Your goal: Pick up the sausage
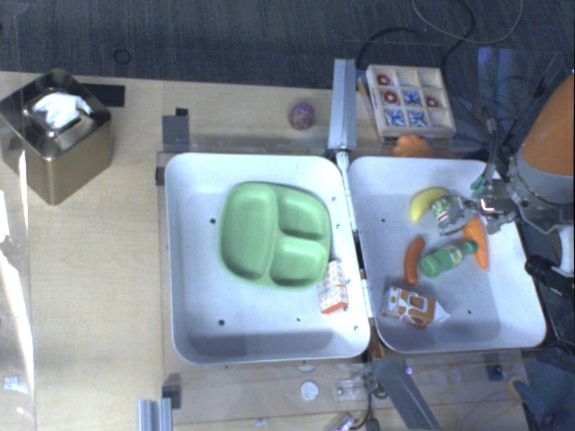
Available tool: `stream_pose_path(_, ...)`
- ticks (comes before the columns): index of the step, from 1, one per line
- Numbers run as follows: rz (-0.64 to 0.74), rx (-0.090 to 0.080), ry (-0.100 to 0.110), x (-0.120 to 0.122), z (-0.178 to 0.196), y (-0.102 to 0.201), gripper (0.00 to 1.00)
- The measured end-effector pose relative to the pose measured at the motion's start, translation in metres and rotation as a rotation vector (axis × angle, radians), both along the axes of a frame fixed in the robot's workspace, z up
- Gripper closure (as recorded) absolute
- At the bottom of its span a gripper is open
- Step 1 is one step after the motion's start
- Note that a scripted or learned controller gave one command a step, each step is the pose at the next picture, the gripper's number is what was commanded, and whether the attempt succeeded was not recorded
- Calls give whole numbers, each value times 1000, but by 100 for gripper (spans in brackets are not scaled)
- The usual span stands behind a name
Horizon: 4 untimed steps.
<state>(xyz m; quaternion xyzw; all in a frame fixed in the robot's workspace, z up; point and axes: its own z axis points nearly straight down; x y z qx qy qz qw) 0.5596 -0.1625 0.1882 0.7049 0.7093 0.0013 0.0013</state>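
Two bins: sitting side by side on the bench, left bin [189, 330] and right bin [517, 326], their inner edges touching.
Juice carton: a small red and white box [333, 287] is lying in the left bin near its right wall, just off the tray's corner.
Brown box: a little brown and white carton [409, 306] is resting toward the near side of the right bin.
Sausage: the sausage [412, 259] is lying in the right bin, roughly upright in the view, just above the brown box and just left of the green bottle [446, 259], nothing gripping it.
Green tray: a divided green plate [274, 233] is taking up the middle of the left bin.
Carrot: an orange carrot [477, 241] is lying right of the bottle, close under the gripper.
Gripper: the gripper [460, 212] is hanging over the right bin between the banana [426, 200] and the carrot; jaws, honestly can't tell if they're apart or together.
Far side: a tic-tac-toe board [409, 101] and a purple ball [302, 115] are sitting beyond the bins, a tissue box [56, 137] off to the far left.
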Motion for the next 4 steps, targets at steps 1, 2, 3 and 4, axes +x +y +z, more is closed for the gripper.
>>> stream_pose_path(1,399,-4,-8,12,-98,49,0)
stream_pose_path(2,166,-1,-6,33,-2,90,0)
stream_pose_path(3,259,-2,-4,33,-92,63,0)
stream_pose_path(4,192,-4,-13,-1,-98,67,0)
